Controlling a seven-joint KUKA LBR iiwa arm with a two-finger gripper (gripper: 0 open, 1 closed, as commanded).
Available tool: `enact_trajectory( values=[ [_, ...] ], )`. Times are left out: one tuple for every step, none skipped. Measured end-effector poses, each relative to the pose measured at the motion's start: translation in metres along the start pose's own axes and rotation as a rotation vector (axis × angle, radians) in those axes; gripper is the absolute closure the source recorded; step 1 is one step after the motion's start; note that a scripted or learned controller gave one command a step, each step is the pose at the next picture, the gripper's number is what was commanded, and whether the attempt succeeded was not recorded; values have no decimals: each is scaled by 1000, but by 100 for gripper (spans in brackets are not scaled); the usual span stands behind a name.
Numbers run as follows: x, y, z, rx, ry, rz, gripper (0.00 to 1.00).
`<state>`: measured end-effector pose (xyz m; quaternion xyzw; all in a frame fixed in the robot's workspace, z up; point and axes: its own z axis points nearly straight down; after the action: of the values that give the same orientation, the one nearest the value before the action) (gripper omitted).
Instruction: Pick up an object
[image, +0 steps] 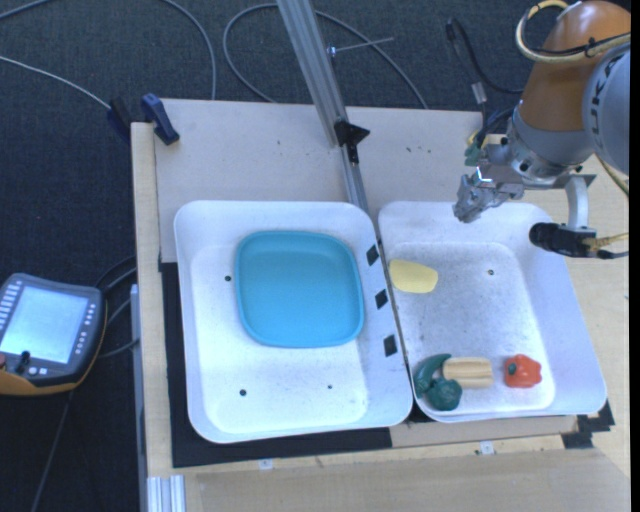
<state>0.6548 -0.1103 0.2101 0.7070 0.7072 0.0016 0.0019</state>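
The right bin (560, 300) holds a yellow lemon-shaped piece (412, 277) near its left wall. Along its front edge lie a dark green vegetable (437, 383), a tan bread-like block (467, 372) and a red pepper (521, 371). My gripper (470, 205) hangs over the bin's back rim, well behind all of these, with nothing seen between its fingers. The left bin (210, 300) carries a blue square plate (299, 288).
A slanted metal pole (325, 90) rises from behind the seam between the bins. A black cylinder (555, 238) juts over the right bin's back right rim. A teach pendant (45, 330) lies off the bench at left. Cables run across the dark floor behind.
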Motion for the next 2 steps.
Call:
enact_trajectory(
  values=[
    [43,-13,-1,4,2,-3,100],
    [87,-29,0,4,2,-3,100]
  ],
)
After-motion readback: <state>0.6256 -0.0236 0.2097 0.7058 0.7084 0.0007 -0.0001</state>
